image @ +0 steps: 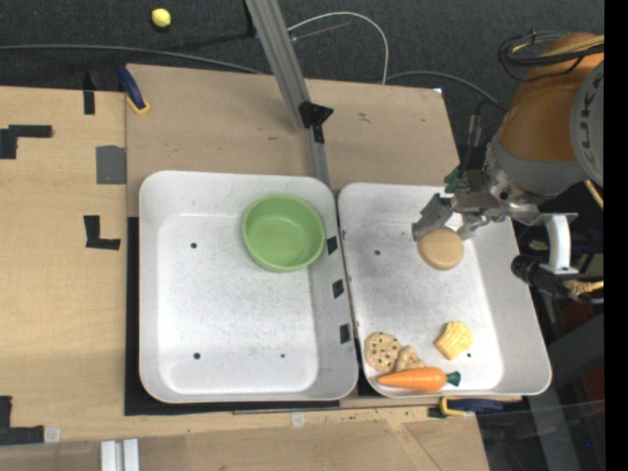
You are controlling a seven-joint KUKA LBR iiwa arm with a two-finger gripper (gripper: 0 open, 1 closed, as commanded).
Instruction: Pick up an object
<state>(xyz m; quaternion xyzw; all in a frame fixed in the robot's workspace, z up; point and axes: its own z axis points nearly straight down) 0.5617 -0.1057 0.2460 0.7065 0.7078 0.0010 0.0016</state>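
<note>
Fingers: two grey fingers [432, 226] of the gripper [449, 230] are spread apart, one at each upper side of a tan bun [442, 251].
Bun and fingers: the bun sits just below and between the fingertips; whether they touch it I cannot tell.
Bun position: in the right bin [510, 361], upper middle part, resting on the floor.
Bun shape: round, with no clear long axis or pointing direction.
Arm: grey with an orange band [549, 106], reaching in from the right.
Other items in right bin: a cracker [382, 348], a yellow chunk [452, 340] and a carrot [417, 380] lying roughly left to right, green end to the right, all near the front edge.
Left bin [196, 341]: holds a green bowl [284, 232] near its upper right corner.
</note>
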